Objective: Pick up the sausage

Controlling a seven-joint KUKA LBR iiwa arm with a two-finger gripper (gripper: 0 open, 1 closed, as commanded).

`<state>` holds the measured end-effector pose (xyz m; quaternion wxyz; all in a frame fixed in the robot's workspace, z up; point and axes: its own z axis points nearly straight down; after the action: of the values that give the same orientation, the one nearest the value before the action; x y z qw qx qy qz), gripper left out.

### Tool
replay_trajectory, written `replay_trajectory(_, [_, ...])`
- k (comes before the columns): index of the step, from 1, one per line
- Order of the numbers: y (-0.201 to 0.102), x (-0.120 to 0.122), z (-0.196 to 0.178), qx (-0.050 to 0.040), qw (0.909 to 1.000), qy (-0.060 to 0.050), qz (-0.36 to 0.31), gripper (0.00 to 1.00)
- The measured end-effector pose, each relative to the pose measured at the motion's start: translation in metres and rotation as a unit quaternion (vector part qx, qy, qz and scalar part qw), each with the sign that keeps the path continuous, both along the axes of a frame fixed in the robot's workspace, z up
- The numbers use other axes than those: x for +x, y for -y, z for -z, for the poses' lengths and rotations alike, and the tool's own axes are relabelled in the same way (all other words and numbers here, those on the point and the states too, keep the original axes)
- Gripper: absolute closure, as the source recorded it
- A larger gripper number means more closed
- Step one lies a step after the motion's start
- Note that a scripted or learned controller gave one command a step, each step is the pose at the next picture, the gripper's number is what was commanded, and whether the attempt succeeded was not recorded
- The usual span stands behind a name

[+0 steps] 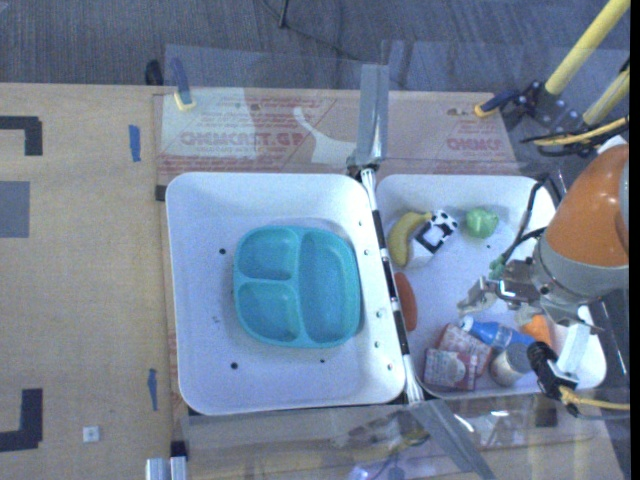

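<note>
**Arm over the right bin, sausage by the divider**

Camera view: a pale wooden bench point(70, 298) carries two shallow white bins side by side, with black tape marks and short blue tape strips on the wood to the left. Flattened cardboard point(250, 133) with red printing lies behind the bins, and grey carpet point(120, 18) fills the room beyond it, crossed by a dark cable. Yellow bars point(590, 33) slant in at the upper right.

The left bin point(195, 268) holds a teal tray point(297, 286) with three compartments, sitting near its middle.

The right bin point(450, 193) is crowded. The sausage point(405, 301), reddish-brown, lies along the bin's left wall, just beside the divider between the bins and just below the banana point(402, 236). A black-and-white toy point(435, 232) sits touching the banana's right side, and a green item point(481, 222) lies near it toward the back. At the front, a pinkish packet point(455, 356) lies below a blue tube point(495, 332), with a grey can point(507, 366) to the right.

The arm point(590, 238), orange band showing, hangs over the right bin's right side. Its gripper point(500, 290) sits above the blue tube, well apart from the sausage; whether it is apart or together I cannot tell.
</note>
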<state>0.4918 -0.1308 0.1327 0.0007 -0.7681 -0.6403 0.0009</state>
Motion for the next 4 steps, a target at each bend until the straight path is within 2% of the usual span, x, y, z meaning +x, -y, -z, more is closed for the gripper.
replay_trajectory(1, [-0.023,0.074,0.045,-0.0014,0.9998,0.004,-0.02,0.0])
replay_trajectory(2, [-0.017,0.034,0.045,-0.0009,0.9986,0.007,-0.052,0.0])
replay_trajectory(3, [-0.021,0.031,0.045,-0.0029,0.9974,0.007,-0.072,0.0])
replay_trajectory(4, [0.019,0.049,0.045,-0.001,0.9977,0.006,-0.067,0.0])
